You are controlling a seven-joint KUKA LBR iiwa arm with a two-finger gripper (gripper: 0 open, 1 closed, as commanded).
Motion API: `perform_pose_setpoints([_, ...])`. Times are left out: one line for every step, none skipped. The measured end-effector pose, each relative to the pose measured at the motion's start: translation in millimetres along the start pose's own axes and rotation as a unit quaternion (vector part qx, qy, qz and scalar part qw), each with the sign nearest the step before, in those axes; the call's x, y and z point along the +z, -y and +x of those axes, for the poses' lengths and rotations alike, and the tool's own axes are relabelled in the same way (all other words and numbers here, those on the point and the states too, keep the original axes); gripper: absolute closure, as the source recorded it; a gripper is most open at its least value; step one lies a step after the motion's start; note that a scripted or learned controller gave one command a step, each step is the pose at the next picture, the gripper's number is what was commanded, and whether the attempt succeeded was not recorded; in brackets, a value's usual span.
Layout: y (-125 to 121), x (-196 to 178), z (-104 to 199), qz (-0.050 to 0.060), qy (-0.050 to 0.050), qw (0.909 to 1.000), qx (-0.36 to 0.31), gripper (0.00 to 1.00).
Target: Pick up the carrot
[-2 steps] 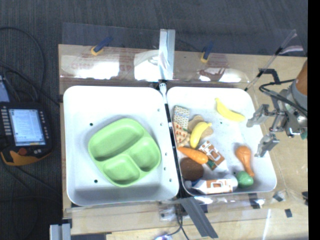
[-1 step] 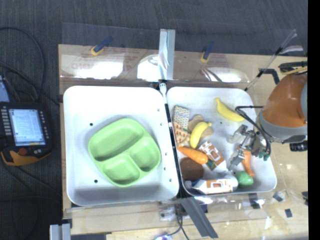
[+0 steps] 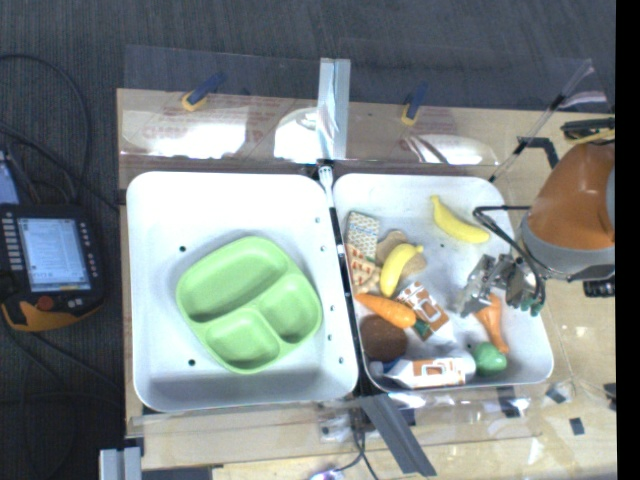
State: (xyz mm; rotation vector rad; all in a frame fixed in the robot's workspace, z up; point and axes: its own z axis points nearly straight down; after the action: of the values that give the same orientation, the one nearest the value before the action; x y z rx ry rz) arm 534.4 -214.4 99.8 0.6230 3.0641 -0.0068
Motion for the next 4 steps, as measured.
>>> perform_pose_setpoints([-14.0,-52.0,51.1,-0.002,-0.008,0.986,-0.167,1.0])
perform_pose_setpoints([18.8,-78.8,27.6,-0.002,-0.007,0.9779,-0.209,1.0])
perform_pose_setpoints([-6.7,-22.7,48.4,-0.005,-0.008,0.929,-0.37,1.0])
perform_pose_setpoints([-91.4,-89.4,59.7,-0.005,-0.005,0.9075,-0.42,1.0])
